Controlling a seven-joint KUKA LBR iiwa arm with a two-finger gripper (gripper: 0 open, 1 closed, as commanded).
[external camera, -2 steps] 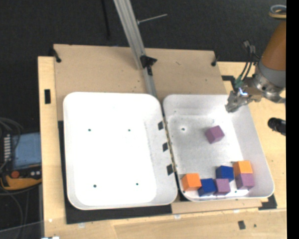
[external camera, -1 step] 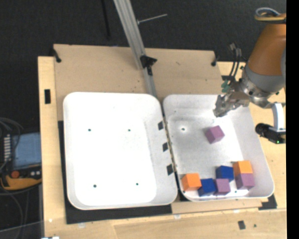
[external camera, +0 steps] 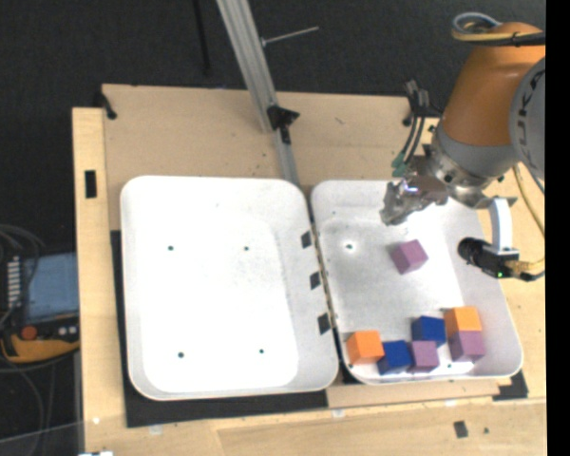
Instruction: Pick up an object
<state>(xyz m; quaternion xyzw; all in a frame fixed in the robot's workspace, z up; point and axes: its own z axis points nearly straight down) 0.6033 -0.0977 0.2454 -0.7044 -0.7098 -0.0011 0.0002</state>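
A purple cube point(external camera: 408, 255) lies alone in the middle of the right bin point(external camera: 361, 274). Along that bin's near edge sit an orange block point(external camera: 365, 346), a blue block point(external camera: 395, 356), a purple block point(external camera: 425, 353), a second blue block point(external camera: 428, 330), an orange block point(external camera: 463, 319) and a purple block point(external camera: 467, 344). My gripper point(external camera: 397, 208) hangs over the far part of the right bin, up and slightly left of the lone purple cube, with nothing visibly held.
The left bin point(external camera: 218, 283) lies beside the right one. A slanted metal rail point(external camera: 252, 65) runs from the top down to the bins' far junction. A black fitting with cables point(external camera: 484, 255) sits at the right bin's right rim.
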